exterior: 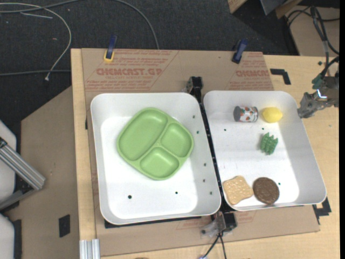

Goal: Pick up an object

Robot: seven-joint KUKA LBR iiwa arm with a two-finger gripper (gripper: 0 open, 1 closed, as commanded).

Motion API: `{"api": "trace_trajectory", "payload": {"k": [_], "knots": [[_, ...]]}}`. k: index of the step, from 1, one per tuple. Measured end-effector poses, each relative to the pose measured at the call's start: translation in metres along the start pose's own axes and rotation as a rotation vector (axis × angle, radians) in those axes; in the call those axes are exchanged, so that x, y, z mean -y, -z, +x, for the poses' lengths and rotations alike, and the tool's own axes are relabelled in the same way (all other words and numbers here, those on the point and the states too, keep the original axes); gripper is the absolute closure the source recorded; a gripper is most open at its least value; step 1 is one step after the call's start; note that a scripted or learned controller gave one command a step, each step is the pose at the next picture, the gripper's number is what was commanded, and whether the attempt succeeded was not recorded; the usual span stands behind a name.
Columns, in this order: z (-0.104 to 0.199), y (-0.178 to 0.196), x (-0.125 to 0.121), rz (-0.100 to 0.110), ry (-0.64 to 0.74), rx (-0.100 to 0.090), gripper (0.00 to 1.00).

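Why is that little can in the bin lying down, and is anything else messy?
The small can lies on its side near the right bin's back edge, beside the yellow lemon, as if tipped over. The green divided plate sits turned at an angle in the left bin. Nothing looks spilled or broken.

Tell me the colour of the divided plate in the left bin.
The divided plate is light green, plain with no pattern, seen clearly in the camera view.
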State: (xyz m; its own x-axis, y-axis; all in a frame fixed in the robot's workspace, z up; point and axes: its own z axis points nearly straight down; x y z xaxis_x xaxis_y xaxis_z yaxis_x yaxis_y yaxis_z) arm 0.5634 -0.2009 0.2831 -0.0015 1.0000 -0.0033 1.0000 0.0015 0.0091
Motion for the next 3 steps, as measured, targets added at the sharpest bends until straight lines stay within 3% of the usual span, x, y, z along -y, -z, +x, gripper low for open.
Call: {"api": "trace_trajectory", "payload": {"k": [1,3], "knots": [[0.053,-0.018,-0.012,0.011,0.005,-0.007,1.0],[0.144,-0.04,-0.042,0.012,0.004,-0.006,1.0]]}}
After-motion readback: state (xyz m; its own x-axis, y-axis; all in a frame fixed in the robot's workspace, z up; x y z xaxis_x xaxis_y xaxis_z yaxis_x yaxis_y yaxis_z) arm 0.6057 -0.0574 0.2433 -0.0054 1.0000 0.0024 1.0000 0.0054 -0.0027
